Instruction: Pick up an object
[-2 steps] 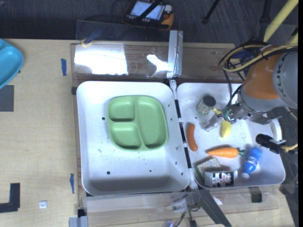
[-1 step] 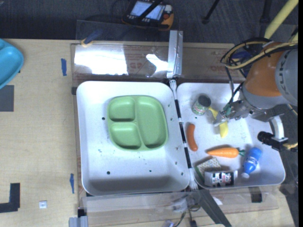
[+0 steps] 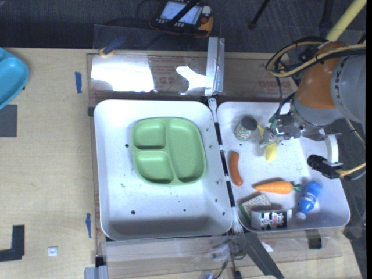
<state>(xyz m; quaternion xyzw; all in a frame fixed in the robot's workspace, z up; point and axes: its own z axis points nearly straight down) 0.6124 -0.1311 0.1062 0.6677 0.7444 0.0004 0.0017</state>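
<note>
pincer (image 3: 278, 129): 2 o'clock in right bin (image 3: 334, 182), over yellow piece (image 3: 271, 150); open/closed can't tell
carrot (image 3: 274, 186): 6 o'clock of pincer
green tray (image 3: 169, 150): left bin (image 3: 110, 156)

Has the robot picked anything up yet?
Not clearly. The gripper sits low in the right white bin, right over a small yellow object. Whether it grips it is hard to tell. The orange carrot and blue bottle lie untouched. Lifting remains.
</note>
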